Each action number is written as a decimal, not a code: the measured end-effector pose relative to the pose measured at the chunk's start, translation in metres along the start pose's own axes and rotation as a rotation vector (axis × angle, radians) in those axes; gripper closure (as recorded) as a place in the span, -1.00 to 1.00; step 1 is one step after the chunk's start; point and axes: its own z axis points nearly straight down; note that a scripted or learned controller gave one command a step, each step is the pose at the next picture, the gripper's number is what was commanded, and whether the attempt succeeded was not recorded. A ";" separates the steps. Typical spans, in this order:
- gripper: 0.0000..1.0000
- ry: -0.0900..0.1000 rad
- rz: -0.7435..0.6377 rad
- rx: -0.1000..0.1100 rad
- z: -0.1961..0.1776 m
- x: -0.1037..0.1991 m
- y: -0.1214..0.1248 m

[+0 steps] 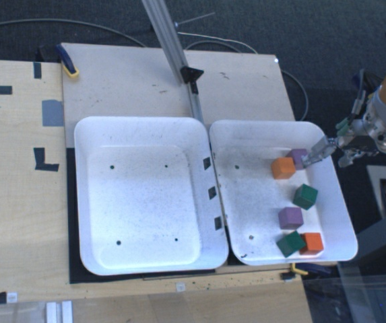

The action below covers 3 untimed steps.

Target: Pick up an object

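The big flat wooden bench point(17, 200) is pale and smooth, with some dark tape marks on it, and it carries two shallow white plastic bins side by side. The left white bin point(91, 200) has rounded corners, a speckled floor and no blocks in it. The right white bin point(246, 147) has the same shape and holds all the small blocks, which sit along its right side. The grey robot arm point(381, 116) reaches in over the right edge of that bin, and its two-finger gripper point(319, 151) sits low near the far right corner, just beside a small purple block point(298, 156) and an orange cube point(283, 168) that touch each other. I cannot tell if the gripper is open or closed, because it is small and blurry here, and no block is seen lifted up. So the job looks only just started: the arm is close to a block, but the grab and the lift are left to do. Further down the right side lie a dark green cube point(305, 196), then a light purple cube point(290, 217), and in the near right corner a second green cube point(290, 243) touching a small orange-red block point(312, 242). All the blocks look hard and smooth, with flat sides and sharp corners.
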 end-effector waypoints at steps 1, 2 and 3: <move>-1.00 0.000 0.000 0.006 0.161 -0.021 0.043; -1.00 -0.001 -0.002 0.000 0.197 -0.017 0.101; -1.00 0.001 0.001 0.005 0.195 0.015 0.059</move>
